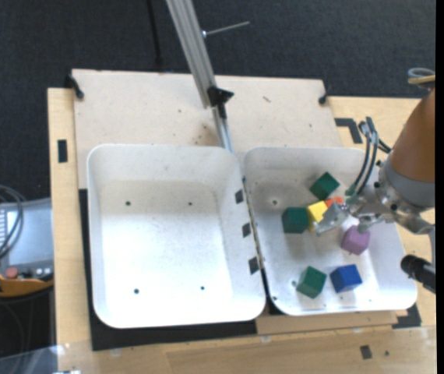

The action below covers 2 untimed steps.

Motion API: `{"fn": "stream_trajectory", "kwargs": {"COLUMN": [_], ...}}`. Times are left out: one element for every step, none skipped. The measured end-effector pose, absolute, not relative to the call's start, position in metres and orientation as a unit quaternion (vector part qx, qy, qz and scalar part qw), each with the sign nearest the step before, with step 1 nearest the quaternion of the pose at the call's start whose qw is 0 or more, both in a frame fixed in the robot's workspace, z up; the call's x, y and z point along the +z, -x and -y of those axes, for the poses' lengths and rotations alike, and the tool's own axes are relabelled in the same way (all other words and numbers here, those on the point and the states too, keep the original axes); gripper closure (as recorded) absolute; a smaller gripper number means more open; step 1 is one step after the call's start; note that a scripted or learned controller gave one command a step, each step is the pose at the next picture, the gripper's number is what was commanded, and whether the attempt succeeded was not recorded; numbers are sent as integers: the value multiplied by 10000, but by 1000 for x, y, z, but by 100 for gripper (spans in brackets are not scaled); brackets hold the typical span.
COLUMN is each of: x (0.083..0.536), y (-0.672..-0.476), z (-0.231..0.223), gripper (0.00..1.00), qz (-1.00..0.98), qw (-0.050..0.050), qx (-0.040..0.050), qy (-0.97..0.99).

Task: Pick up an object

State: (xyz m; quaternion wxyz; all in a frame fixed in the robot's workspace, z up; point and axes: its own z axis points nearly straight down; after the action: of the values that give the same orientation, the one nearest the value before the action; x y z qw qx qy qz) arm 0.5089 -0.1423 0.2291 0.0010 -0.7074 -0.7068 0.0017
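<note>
Here, no brand, label or writing can be read on anything in view. The gripper (333,218) sits low in the right bin (284,306), right beside a yellow block (317,209), with a small orange piece (336,202) just above; whether its fingers are open, closed or gripping anything I cannot tell. Around it lie a green block (325,185), another green block (295,220), a purple block (354,240), a blue block (347,277) and a third green block (311,281). The left bin (109,209) adjoins it

My two shallow white plastic bins (167,232) look smooth and matt; the pale wooden bench (152,107) beneath looks rough.
</note>
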Motion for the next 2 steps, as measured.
{"fn": "stream_trajectory", "kwargs": {"x": [184, 121], "y": [-511, -511], "z": [137, 137], "gripper": [0, 0], "qz": [7062, 7065], "qw": [11, 17], "qx": [16, 21], "qy": [7080, 7077]}}
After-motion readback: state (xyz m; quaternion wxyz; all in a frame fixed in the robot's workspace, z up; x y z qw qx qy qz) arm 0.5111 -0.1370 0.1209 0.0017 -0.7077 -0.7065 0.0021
